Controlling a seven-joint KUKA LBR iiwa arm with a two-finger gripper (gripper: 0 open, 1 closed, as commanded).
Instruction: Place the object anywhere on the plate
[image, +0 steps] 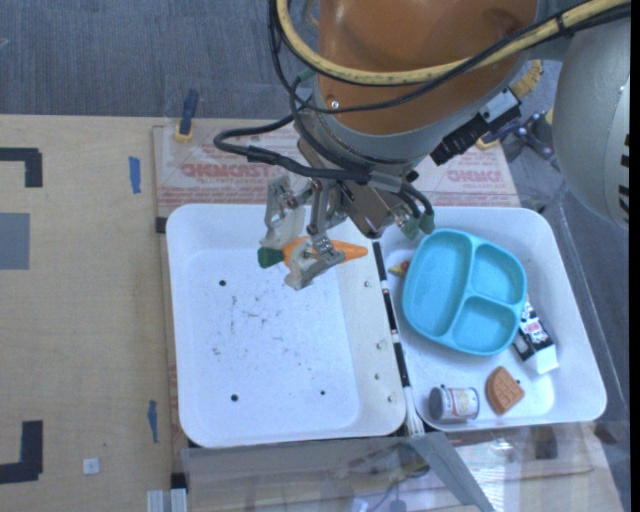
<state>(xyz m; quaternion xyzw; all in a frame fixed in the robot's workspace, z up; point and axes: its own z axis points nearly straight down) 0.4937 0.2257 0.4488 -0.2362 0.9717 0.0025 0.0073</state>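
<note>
Clamped on the carrot (318, 250) over left bin (200, 400), jaws (305, 262) seemingly closed; long axis crosswise, tip toward blue plate (462, 292) in right bin (575, 390). Can (453, 402) nearby.

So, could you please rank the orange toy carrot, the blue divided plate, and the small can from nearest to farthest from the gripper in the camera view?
1. Orange toy carrot, between the fingers of the gripper, over the left bin.
2. Blue divided plate, in the right bin.
3. Small can, at the right bin's front edge.
</note>
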